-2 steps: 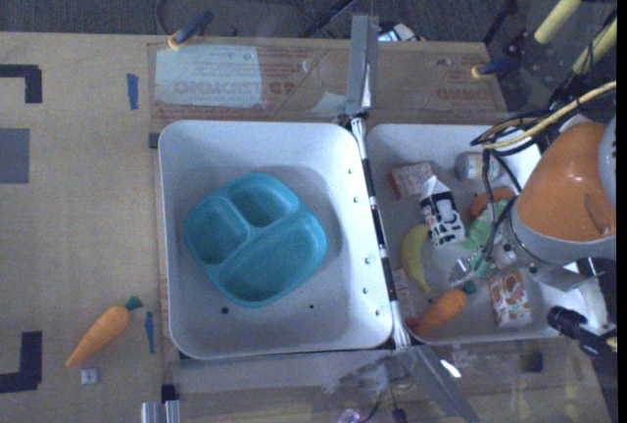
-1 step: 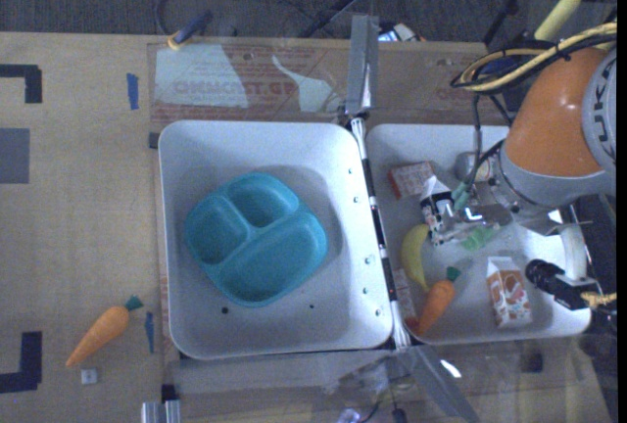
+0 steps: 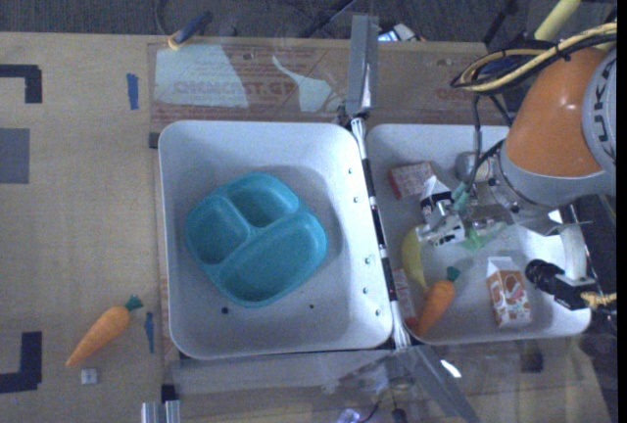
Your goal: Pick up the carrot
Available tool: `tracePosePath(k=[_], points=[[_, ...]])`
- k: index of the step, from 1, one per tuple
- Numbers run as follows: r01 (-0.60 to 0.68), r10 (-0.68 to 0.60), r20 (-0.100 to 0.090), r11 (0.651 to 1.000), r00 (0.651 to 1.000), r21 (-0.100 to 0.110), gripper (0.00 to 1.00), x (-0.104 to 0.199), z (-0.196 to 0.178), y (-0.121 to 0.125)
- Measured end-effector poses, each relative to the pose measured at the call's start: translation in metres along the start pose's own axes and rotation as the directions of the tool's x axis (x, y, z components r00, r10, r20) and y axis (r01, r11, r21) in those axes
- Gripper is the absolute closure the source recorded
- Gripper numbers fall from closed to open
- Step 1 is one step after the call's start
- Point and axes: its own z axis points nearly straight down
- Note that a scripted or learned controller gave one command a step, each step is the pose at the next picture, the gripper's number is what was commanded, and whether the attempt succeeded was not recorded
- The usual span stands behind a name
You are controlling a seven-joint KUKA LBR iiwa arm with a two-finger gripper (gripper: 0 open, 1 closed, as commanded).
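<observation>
Carrot [image 3: 436, 305] in the right bin [image 3: 549, 331], low against that bin's near-left corner, close to the divider between the two bins. Orange body tapers toward the corner; green top points up and to the right. Long axis runs on a diagonal, tip low-left, top high-right.

Pincer [image 3: 446, 223] hangs above the carrot in the view, toward the bin's far side, a little right of the carrot's green top. Between them, just left of the line, lies a banana [image 3: 413, 260], its lower end near the carrot's upper end. How wide the pincer stands cannot be told; metal parts blur together, and nothing is clearly held.

Juice carton [image 3: 508, 294] sits to the carrot's right, apart from it. A small red-and-white packet [image 3: 411, 179] lies further up from the carrot, near the divider.

A second carrot [image 3: 99, 333] lies on the bare surface [image 3: 69, 215] well left of the carrot, beyond the left bin [image 3: 196, 152] and its blue plate [image 3: 257, 237]. The arm reaches from the right, so the bin carrot is the nearer one.

Judgement: next move is toward the near-left corner, with the pincer closing across the diagonal, clear of the banana.
</observation>
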Motion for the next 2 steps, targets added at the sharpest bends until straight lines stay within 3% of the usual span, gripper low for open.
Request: tracePosePath(k=[1, 2], points=[[0.005, -0.005, 0.0, 1.0, 1.0, 0.0, 0.0, -0.0385, 0.0762, -0.032], [0.003, -0.003, -0.001, 1.0, 1.0, 0.002, 1.0, -0.0388, 0.0676, -0.0327]])
